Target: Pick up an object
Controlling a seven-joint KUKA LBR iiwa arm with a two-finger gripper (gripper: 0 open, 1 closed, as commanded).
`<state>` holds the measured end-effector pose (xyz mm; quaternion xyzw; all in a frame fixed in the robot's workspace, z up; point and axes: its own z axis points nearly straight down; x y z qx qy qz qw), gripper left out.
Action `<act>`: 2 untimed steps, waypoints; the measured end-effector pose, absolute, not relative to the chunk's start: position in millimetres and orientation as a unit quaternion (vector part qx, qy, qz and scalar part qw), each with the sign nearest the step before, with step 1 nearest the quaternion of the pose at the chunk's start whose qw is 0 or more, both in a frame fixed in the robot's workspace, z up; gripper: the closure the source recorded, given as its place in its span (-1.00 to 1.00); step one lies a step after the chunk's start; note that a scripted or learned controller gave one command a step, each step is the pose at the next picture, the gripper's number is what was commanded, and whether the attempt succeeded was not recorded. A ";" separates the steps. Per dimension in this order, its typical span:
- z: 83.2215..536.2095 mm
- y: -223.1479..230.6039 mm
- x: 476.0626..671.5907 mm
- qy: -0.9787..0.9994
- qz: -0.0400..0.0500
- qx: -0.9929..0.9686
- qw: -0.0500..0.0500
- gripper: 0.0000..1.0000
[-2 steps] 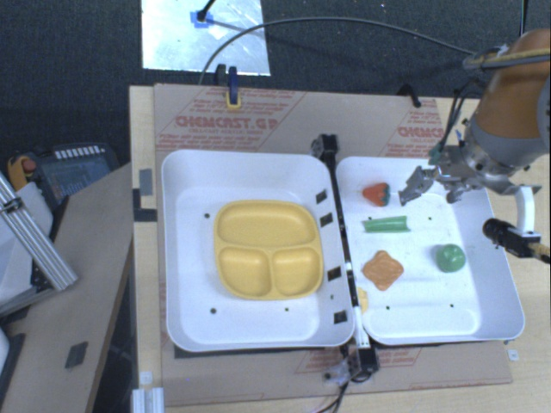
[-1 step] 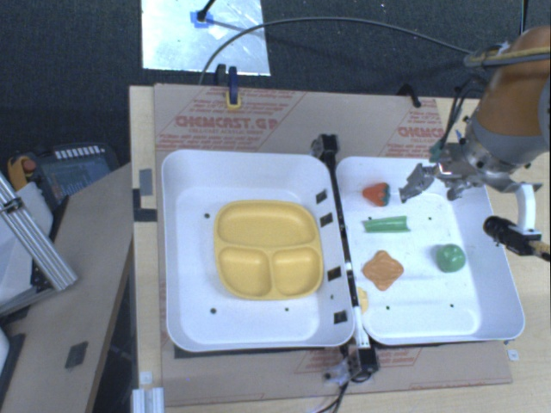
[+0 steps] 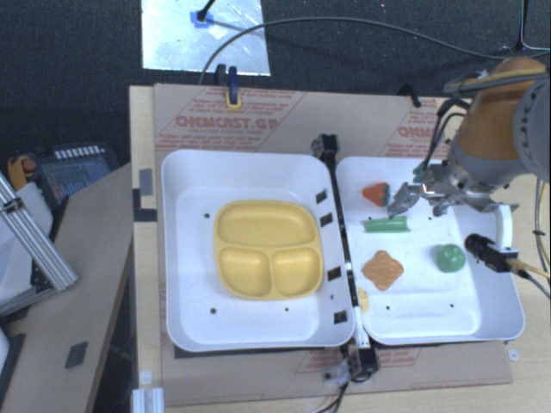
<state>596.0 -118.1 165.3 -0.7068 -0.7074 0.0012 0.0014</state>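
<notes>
gripper (image 3: 401,203) hanging low at right-centre of frame over the right bin (image 3: 491,317), beside red piece (image 3: 375,194) and above green stick (image 3: 385,224), probably to grasp one; jaw state impossible to tell.

A yellow tray (image 3: 265,249) with three compartments lies in the left bin (image 3: 185,231). Beyond the bins, a foil sheet (image 3: 205,24) lies on the dark floor.
</notes>
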 end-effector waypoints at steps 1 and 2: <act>107.8 -109.8 600.2 -0.708 0.001 -0.706 0.001 -1.00; 84.4 -109.1 601.0 -0.708 -0.001 -0.707 0.000 -1.00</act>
